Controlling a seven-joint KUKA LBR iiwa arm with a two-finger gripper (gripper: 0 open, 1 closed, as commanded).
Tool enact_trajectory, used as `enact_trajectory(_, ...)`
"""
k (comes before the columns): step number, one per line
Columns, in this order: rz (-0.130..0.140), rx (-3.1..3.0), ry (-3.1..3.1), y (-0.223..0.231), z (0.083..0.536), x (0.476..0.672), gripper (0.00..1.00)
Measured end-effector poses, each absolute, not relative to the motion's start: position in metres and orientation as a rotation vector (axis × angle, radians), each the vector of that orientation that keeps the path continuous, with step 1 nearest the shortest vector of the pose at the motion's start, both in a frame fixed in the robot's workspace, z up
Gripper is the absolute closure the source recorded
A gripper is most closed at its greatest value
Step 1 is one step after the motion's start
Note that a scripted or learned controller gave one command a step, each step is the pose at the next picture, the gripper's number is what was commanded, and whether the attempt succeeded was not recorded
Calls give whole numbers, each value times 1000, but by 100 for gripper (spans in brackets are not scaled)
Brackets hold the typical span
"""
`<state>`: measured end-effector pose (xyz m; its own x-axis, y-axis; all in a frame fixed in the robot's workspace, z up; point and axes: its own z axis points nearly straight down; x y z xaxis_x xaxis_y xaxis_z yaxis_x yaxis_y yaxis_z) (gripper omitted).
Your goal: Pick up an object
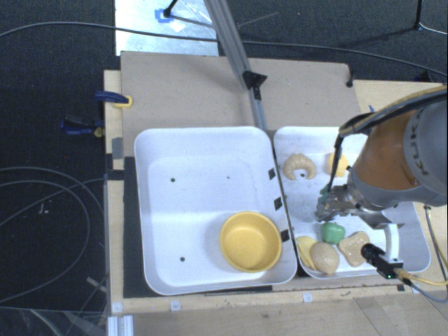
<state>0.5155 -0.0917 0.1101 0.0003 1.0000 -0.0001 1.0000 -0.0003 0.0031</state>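
My gripper [329,210] hangs low in the right bin [302,196], just above a green object [333,232]. Around it lie a tan croissant-shaped piece [299,165], a yellow piece [336,165] partly behind the arm, a beige round object [324,256], a yellow piece [306,245] at the bin's front and a tan bone-shaped piece [355,247]. The wrist hides the fingertips, and nothing shows between them.
A yellow bowl [250,241] sits in the front right of the left bin [182,166]. A grey pole [234,40] slants down to the bins' shared back edge. A blue clamp [82,126] grips the bench's left side.
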Motion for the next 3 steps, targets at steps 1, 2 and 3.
enact_trajectory(1, 5, 2213, 2223, -94, 156, 524, 100)
enact_trajectory(2, 7, 2211, 2223, -93, 220, 525, 100)
enact_trajectory(3, 3, 2214, 2226, -93, 235, 526, 100)
